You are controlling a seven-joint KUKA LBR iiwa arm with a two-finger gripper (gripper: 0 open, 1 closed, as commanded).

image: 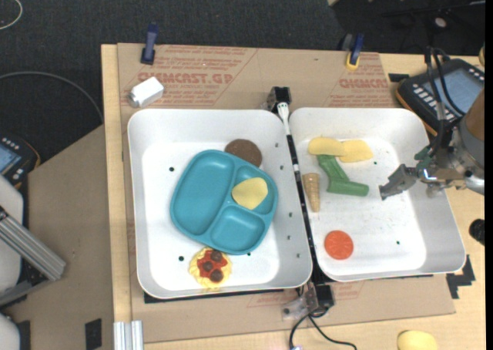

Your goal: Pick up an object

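Camera view looks down on a surface (231,71) bearing two shallow white bins side by side. The arm comes in from three o'clock, and its pincer (402,180) hangs over the right bin (443,260), towards that bin's three o'clock side, with nothing between its fingers; they seem spread apart, though the dark shapes are small and not easy to read.

Candidates in the right bin lie at the pincer's nine o'clock side. A green angled piece (339,177) is nearest, near but not touching the pincer. A yellow banana-like piece (341,149) lies at the green one's twelve o'clock, touching or just overlapping it. A tan cone (311,189) sits by the bin's nine o'clock wall, and a red-orange round (338,244) lies at about seven o'clock from the pincer.

The left bin (142,210) holds a teal divided plate (204,198) with a pale yellow slice (250,192) on it, a brown disc (245,150) at the plate's one o'clock, and a small pizza toy (210,266) at its six o'clock.

Judging by this, the task stands at the approach: nothing is gripped yet. The next move probably calls for shifting towards nine o'clock over the green piece, descending, and closing across its narrow limb.
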